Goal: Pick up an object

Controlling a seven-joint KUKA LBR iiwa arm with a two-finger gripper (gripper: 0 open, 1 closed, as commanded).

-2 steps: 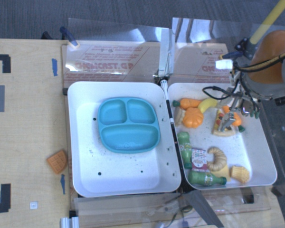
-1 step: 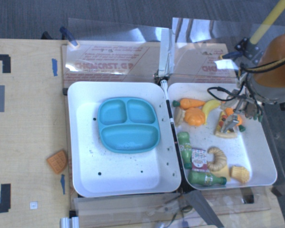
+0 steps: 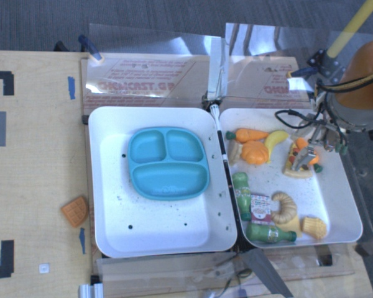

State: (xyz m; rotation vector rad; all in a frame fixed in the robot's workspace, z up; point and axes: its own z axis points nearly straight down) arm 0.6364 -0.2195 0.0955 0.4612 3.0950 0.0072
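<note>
While angled in from the right, gripper [image 3: 306, 157] hovers over pizza slice [image 3: 300, 166]

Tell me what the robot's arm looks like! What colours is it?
The arm comes in from the right edge. It is grey with a bright orange band, and black cables loop around it near the wrist. A yellow rod slants up behind it. Its tool at the end looks small, dark and metallic, with thin parts, above the right bin.

The pale wooden bench [image 3: 31, 166] carries two shallow white bins side by side, the left bin [image 3: 112, 228] touching the right bin [image 3: 345, 210] along their inner edges. A small orange waffle-like piece [image 3: 75, 211] lies on the wood just beside the left bin.
</note>
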